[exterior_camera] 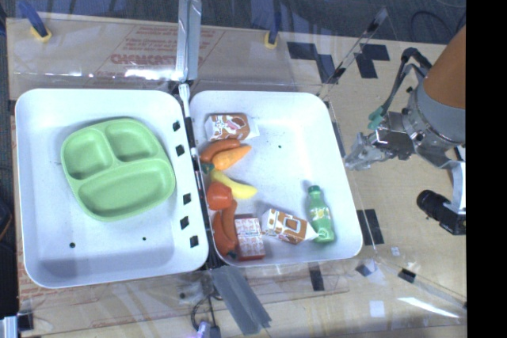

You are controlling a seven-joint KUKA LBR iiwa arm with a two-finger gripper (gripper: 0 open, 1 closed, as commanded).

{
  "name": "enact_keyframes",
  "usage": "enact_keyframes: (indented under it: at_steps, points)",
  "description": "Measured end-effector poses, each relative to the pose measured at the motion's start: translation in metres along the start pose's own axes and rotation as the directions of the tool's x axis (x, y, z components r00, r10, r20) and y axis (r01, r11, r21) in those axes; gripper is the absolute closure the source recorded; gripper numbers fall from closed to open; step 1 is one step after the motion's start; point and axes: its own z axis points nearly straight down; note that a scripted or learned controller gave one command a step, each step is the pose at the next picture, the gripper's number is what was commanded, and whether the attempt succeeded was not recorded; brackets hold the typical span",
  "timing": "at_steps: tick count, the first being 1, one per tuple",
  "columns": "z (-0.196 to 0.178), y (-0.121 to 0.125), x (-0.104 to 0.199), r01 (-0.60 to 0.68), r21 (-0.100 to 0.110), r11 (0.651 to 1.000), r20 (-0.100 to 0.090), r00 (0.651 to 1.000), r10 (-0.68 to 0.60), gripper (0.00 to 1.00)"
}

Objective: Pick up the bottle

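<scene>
Outside the right bin (337,138), the tool (360,150) is seen beyond the bin's right rim, over the counter (412,249), at about the height of the bin's middle. Whether it is released or clenched cannot be told, as its tip is small and blurred against the clear sheeting. Nothing is seen held in it.

The bottle (319,214), green with a paler label, is found lying in the right bin near the right wall, toward the near corner, its cap turned to the far side. A small orange-and-white carton (285,225) lies just beside it on the left, apparently touching its lower end. Along the bin's left wall a carrot (230,157), a banana (235,187) and other toy foods are piled, well apart from the bottle. A green divided plate (119,168) is held by the left bin (47,249).

The approach step is judged to be in hand: the grasp has not yet been made. For the next move, the tool would need to be carried over the rim toward the near side, brought above the bottle's body, and turned so that the bottle's narrow width is spanned. Care would be needed that the wall and the carton are cleared on the descent.
</scene>
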Motion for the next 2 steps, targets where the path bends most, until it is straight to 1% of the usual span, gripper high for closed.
enact_keyframes:
  at_steps: [1,2]
  points:
    - [0.000,0.000,0.001,0.001,0.001,1.000,0.000,1.000,-0.001,0.00]
    - [0.205,0.001,0.003,0.141,0.000,0.990,-0.009,0.990,-0.141,0.00]
